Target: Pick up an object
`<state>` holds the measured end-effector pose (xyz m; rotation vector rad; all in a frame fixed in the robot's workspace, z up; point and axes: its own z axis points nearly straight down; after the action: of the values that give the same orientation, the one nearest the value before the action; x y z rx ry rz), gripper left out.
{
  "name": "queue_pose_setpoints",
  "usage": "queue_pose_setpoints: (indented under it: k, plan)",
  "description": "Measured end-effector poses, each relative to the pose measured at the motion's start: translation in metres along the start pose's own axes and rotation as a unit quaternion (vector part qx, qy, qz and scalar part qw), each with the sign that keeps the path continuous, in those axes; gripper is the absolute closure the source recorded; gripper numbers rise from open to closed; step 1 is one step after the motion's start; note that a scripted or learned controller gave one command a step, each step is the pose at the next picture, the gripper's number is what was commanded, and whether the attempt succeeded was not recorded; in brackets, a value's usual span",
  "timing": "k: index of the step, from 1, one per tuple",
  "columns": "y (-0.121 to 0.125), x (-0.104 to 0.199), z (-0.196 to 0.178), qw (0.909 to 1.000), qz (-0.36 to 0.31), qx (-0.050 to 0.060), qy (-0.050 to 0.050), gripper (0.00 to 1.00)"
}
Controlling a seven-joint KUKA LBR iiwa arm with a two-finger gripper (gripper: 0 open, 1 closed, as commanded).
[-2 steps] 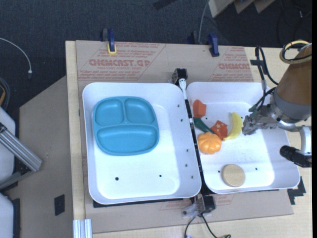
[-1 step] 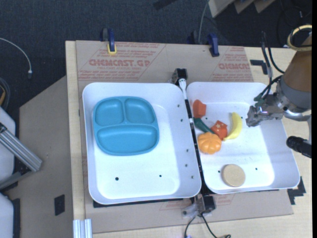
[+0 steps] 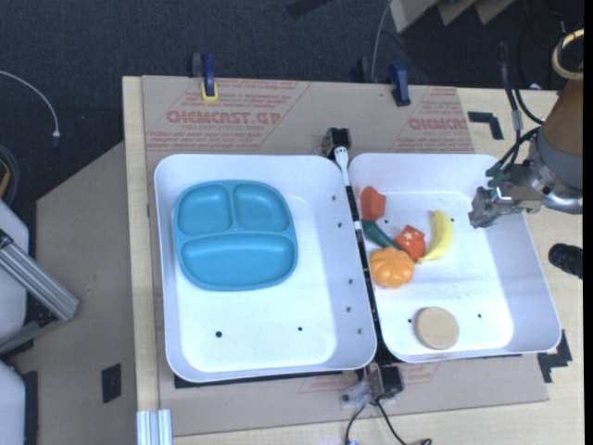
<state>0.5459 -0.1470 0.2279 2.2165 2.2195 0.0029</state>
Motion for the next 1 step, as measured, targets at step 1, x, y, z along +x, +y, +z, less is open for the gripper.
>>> queue_pose_setpoints:
  k: [1]
  plan:
    - [0.0080,0.0423,-0.0014,1.0000,-0.002,0.001,0.001,1.00]
